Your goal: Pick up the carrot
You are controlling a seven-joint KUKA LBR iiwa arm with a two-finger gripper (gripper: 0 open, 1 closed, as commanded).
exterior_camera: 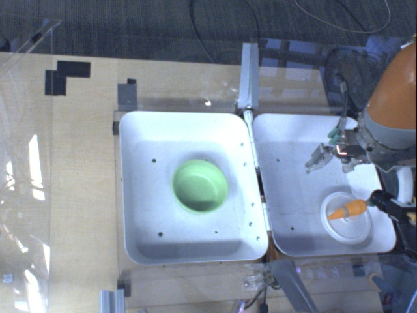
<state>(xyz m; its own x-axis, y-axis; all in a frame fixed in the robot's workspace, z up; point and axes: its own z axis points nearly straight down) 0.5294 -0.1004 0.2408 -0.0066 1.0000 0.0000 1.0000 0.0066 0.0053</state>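
Carrot first: the small orange carrot (349,209) lies tilted in a shallow round white dish (345,225) at the near right corner of the right white bin (287,175). Your end effector (324,156) hangs above that bin's middle, away from the carrot, with nothing between its fingers; how wide they stand you cannot tell from this view. Bring it down along the carrot's length, clear of the dish rim, I judge. A pale green round bowl (201,185) sits in the left white bin (143,175) on the light wooden bench (78,194); dark carpet with cables lies beyond
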